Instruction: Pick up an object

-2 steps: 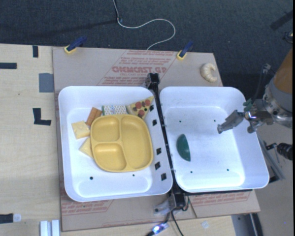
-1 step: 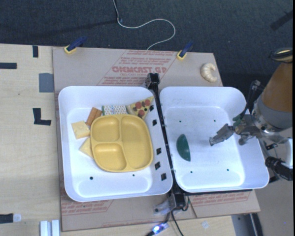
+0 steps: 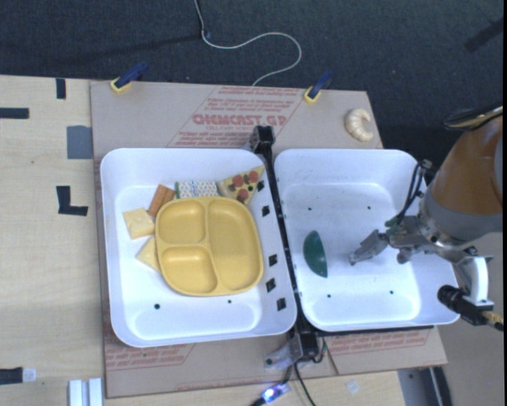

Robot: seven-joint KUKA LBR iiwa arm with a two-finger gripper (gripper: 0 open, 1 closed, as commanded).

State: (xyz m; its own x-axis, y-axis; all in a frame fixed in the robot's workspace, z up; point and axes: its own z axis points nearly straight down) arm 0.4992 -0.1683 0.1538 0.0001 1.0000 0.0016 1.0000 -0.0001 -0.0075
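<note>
Green object [image 3: 316,254] in right bin [image 3: 346,311]; gripper [image 3: 365,251] near, apart.

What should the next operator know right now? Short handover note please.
End effector: low inside the right bin, nothing visibly between its fingers; open or shut is unclear from this angle.
Objects: green piece lies in the right bin near the divider, to the left of the end effector and apart from it. Yellow divided tray sits in the left bin on top of several flat food-like pieces.
Done: no pick yet.
Left: close on an object and lift; the green piece looks the nearest candidate.
</note>
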